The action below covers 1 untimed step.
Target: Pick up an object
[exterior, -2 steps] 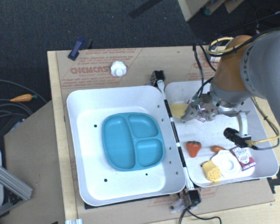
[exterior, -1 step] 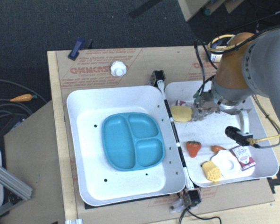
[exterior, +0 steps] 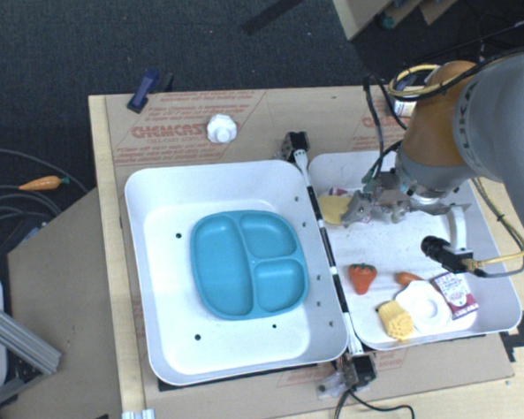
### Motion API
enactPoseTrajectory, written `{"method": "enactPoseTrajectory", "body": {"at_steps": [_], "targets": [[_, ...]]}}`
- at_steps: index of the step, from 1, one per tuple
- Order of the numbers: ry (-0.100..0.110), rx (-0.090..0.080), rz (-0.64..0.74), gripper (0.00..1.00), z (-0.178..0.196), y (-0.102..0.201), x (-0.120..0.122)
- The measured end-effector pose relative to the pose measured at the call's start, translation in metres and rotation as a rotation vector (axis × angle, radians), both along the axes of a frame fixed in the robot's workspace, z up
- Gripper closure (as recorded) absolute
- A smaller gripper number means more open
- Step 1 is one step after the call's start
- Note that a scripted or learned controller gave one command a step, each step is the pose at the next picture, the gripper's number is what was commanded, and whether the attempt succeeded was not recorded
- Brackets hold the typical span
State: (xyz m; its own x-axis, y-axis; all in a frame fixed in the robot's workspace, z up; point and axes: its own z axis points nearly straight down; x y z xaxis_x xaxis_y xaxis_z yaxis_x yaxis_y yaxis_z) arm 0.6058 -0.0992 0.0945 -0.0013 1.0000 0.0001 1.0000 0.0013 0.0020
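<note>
My gripper [exterior: 369, 209] hangs low over the upper left part of the right bin [exterior: 501, 309], beside a pale yellow object [exterior: 333, 210] that lies against the bin's left wall. Whether it touches that object I cannot tell. Lower in the same bin lie a red strawberry-like toy [exterior: 363, 278], a yellow corn piece [exterior: 394, 320], a white round item [exterior: 423, 306], a small orange-red piece [exterior: 408, 278] and a maroon carton [exterior: 455, 292].
The left bin [exterior: 164, 343] holds a blue divided plate [exterior: 248, 263]. A black clamp [exterior: 295, 145] sits at the top of the divider between the bins. On the board behind lie a white knob [exterior: 222, 128] and a blue clip [exterior: 144, 91].
</note>
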Motion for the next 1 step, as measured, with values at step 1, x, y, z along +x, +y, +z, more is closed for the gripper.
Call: {"method": "enactPoseTrajectory", "body": {"at_steps": [1], "targets": [[-0.002, 0.000, 0.001, 1.00, 0.0101, 0.0004, 0.0005]]}}
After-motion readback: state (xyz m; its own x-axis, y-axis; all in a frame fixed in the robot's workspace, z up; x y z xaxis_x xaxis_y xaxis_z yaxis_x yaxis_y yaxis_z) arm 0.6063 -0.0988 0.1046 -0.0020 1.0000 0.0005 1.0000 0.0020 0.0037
